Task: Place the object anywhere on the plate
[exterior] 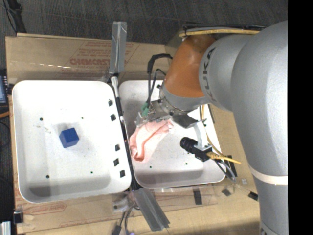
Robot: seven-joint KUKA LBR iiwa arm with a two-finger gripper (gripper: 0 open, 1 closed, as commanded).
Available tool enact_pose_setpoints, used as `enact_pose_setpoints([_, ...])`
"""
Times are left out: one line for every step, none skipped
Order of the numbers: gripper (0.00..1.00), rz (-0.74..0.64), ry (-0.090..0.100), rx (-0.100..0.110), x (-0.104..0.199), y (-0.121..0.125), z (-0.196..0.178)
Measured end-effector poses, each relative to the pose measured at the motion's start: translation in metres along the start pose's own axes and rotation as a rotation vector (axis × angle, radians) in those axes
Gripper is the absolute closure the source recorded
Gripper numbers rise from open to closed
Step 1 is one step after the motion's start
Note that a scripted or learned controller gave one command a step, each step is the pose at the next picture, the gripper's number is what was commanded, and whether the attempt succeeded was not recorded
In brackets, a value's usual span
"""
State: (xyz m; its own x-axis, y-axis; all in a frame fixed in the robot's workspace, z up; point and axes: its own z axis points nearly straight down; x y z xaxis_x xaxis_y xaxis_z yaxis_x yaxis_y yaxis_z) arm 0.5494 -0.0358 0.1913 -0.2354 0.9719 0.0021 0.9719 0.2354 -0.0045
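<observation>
A: In the left bin (pixel 29 131) sits a small blue cube (pixel 69 137), left of centre, well apart from the arm. It looks rigid and light, with flat faces that two fingers could pinch squarely from opposite sides.

B: And the right bin (pixel 166 175)?

A: A pink cloth-like thing (pixel 149 137) lies crumpled along its left side. It looks soft and limp; it would likely sag and trail if lifted, so a raised fold near its far end seems the best hold.

B: The gripper (pixel 155 112)?

A: It hangs at that cloth's far end, under the orange band; whether it is spread or pinching cannot be told from here
</observation>
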Motion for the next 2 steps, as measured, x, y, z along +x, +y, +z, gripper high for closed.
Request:
enact_pose_setpoints([1.0,-0.008,-0.001,-0.002,0.001,0.001,-0.04])
enact_pose_setpoints([1.0,-0.415,-0.004,-0.003,0.047,0.02,-0.049])
